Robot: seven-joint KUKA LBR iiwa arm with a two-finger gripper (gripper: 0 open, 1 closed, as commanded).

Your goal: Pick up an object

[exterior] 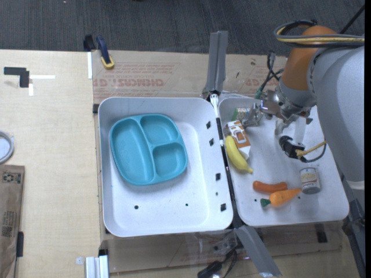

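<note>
a: where's the end effector (253,117) right now?
b: low over the far left corner of the right bin (327,216), just beyond a small orange-and-white carton (237,132). the grey arm (342,91) reaches in from the right.
a: open or closed?
b: i can't tell how far open it is from this angle. i can't tell whether it has hold of anything either.
a: so what is there to pick up?
b: it's all in the right bin. a banana (236,154) lies along the left wall, touching the carton's near side. nearer, around the middle, there's a red-orange sausage-shaped piece (270,186). just beside that is a carrot (284,196) with its green tip pointing left. a small can (310,180) sits to the right, close to the carrot's thick end.
a: and the left bin?
b: the left bin (105,172) holds a blue divided plate (149,148) with three compartments. it lies flat toward the far left part. both bins sit side by side on the table (46,155).
</note>
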